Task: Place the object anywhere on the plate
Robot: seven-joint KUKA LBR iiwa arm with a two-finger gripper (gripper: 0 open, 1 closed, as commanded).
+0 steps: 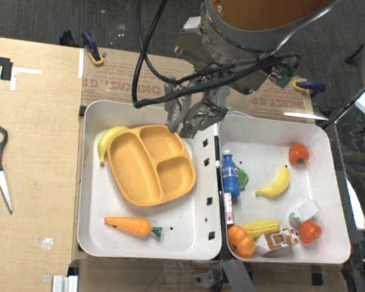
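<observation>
The yellow divided plate (149, 164) lies in the left bin (87, 216), banana (110, 140) at its ten o'clock, carrot (130, 225) at six. The gripper (186, 122) hangs at its one o'clock rim, fingers slightly apart, nothing between them. Release, I'd judge, belongs further over the compartments.

- Bright, even overhead light; the two shallow white plastic bins (94, 185) look nearly washed out.
- Soft, short shadows below the grey two-finger gripper (186, 126).
- Arm above fingers slightly blurred; bench sharp.

Lab bench (19, 157): robot arm (261, 14), 2 bins (86, 229).
</observation>
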